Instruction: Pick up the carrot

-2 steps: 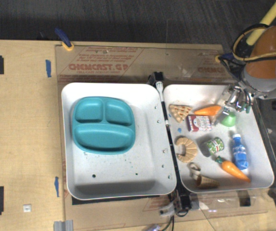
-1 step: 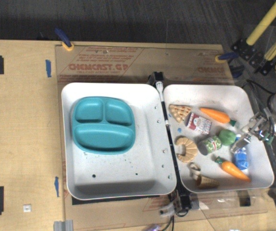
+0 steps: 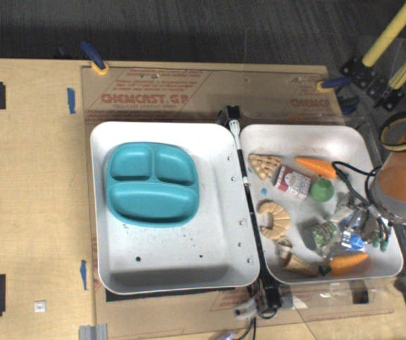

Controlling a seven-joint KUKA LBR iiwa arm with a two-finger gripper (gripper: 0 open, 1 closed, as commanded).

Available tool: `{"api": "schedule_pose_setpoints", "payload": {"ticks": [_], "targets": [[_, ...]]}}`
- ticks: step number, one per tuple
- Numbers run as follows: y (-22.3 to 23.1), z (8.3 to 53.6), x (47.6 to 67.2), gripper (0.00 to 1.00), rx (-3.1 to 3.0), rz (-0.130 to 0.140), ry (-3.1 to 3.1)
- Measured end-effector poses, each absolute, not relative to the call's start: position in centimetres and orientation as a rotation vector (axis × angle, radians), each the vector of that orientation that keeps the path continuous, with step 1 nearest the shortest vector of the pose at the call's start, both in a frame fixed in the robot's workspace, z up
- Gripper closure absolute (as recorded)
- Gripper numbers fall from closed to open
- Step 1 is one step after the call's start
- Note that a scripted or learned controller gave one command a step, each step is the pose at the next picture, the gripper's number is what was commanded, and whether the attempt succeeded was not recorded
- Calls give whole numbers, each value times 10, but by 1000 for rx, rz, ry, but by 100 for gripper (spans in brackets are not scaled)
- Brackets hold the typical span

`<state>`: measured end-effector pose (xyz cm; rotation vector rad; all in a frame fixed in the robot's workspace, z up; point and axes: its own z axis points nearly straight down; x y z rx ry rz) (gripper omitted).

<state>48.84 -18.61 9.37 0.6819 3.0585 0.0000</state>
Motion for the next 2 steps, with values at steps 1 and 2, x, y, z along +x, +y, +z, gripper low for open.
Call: {"api": "schedule_pose_setpoints", "payload": {"ticks": [1,2], "targets": [[-163,89,585,0,1008,3,2961],[-175,105,660,0,1132,1,2925]]}}
